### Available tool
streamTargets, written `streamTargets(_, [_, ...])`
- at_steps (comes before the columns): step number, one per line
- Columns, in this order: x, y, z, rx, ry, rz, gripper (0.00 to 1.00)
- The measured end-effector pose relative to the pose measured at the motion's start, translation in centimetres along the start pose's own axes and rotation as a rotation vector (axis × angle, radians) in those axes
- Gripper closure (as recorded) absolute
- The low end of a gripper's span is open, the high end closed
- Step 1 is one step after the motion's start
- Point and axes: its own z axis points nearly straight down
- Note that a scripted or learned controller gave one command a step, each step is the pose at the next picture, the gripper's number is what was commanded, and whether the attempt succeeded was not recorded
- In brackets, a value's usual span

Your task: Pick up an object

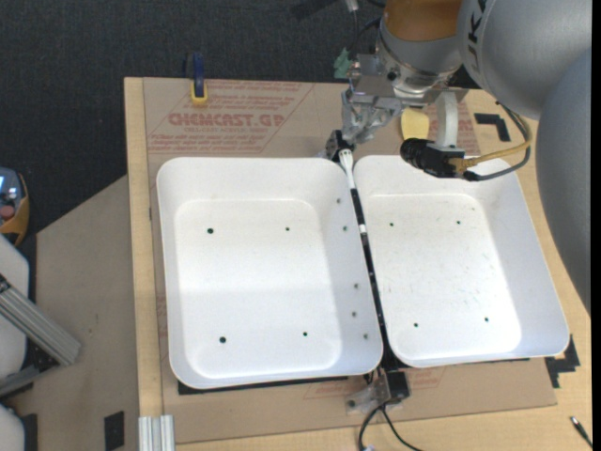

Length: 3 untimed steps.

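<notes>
My gripper hangs above the far end of the seam between the two bins, just beyond their back rims. A small pale yellow piece shows close to its right side; I cannot tell what it is or whether it touches the gripper. The left bin and the right bin show white floors with a few small dark dots, and I see no loose object in them.
The bins rest on a brown cardboard sheet. A blue and yellow clamp stands at its far left edge. A small black clip with cables sits at the near end of the seam.
</notes>
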Motion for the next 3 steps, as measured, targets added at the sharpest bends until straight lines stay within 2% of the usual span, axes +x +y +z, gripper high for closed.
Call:
streamTargets(1, [-3.8,0.1,-5.3,-0.018,-0.001,0.004,1.00])
streamTargets(2, [7.7,-0.8,4.8,-0.005,0.002,-0.007,1.00])
streamTargets(3, [5.6,-1.1,-1.3,-0.017,0.001,0.002,1.00])
